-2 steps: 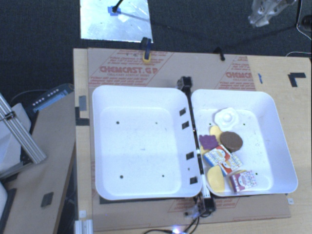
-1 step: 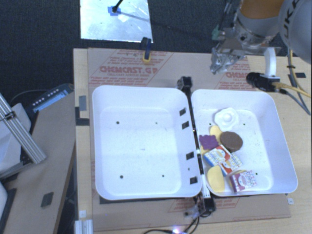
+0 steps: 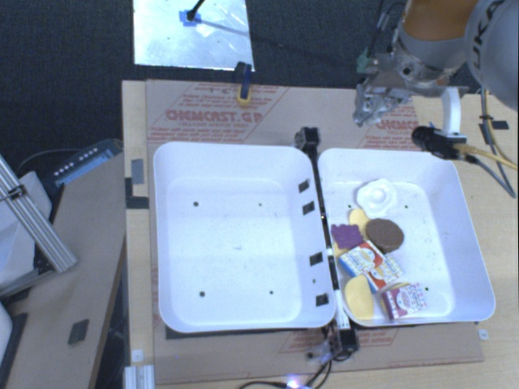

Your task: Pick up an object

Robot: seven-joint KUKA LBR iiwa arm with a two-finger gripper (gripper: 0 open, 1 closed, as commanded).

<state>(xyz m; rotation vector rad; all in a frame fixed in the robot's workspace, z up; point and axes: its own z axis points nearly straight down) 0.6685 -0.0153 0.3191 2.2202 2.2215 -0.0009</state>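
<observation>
Camera view: jaws (image 3: 371,112), state unclear, hang above the right bin (image 3: 466,217), well apart from its toys (image 3: 375,254).

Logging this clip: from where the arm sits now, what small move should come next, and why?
Probably bring the gripper forward and down over the right bin. It hangs above the bench behind that bin's far rim, while the objects, such as the brown disc and fried egg, lie clustered along the bin's left side.

Two white bins (image 3: 235,156); the right bin (image 3: 466,217) holds seven toy foods (image 3: 371,262), among them two cartons (image 3: 403,301).
</observation>
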